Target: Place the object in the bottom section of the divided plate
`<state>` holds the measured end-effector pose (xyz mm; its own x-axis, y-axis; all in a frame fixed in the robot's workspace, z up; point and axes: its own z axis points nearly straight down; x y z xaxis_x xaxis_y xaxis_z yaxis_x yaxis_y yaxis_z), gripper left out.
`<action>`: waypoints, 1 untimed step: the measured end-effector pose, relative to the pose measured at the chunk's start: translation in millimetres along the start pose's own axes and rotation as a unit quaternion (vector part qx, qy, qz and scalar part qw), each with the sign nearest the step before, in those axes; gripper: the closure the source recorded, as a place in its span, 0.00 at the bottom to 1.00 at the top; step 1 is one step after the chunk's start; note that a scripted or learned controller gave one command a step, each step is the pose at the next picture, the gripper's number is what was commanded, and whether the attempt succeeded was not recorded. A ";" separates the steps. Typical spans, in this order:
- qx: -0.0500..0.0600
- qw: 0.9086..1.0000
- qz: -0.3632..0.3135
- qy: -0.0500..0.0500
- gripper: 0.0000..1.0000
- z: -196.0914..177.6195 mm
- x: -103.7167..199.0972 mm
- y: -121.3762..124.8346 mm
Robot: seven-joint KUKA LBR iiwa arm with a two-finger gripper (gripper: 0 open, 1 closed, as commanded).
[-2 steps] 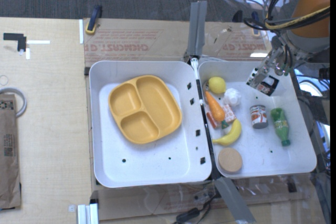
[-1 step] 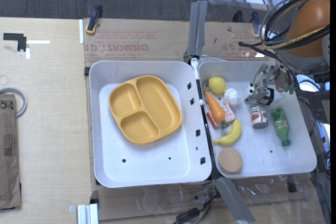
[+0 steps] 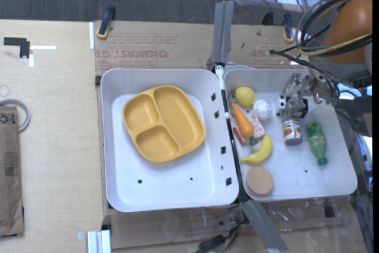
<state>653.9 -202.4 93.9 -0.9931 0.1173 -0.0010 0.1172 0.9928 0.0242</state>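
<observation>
- Two shallow white bins side by side on the bench: left bin (image 3: 118, 186) and right bin (image 3: 337, 181), meeting at a central divider.
- Grey arm (image 3: 349, 21) with an orange band, reaching in from the right over the right bin's upper corner, looped with black cables.
- Yellow divided plate (image 3: 177, 103) lying flat in the left bin, turned at a slant, all three sections bare; smallest bottom section facing the lower edge.
- Brown paper bag (image 3: 9, 169) at the far left on the bench, well apart from the bins.
- Gripper (image 3: 292, 105) hanging low in the right bin's upper part, just above a small can; fingers too cluttered and dark to read, so open or closed cannot be told, and nothing seen between them.
- Yellow banana (image 3: 260, 151) curved beside the divider, touching the carrot's leafy end.
- Orange carrot (image 3: 241, 119) lying slantwise below the lemon.
- Green bottle (image 3: 316, 142) lying just right of the can.
- Round tan disc (image 3: 259, 181) near the bin's lower edge, below the banana.
- Small can (image 3: 291, 132) with a red label, upright, directly under the gripper.
- Yellow lemon (image 3: 244, 95) near the divider's top.
- White crumpled ball (image 3: 262, 108) between lemon and gripper.
</observation>
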 end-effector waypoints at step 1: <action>0.000 0.998 -0.068 0.000 1.00 0.2 -4.9 2.2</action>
<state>659.0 -200.8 93.7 -0.9998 -0.0179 -0.0038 -0.0179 0.9995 0.0241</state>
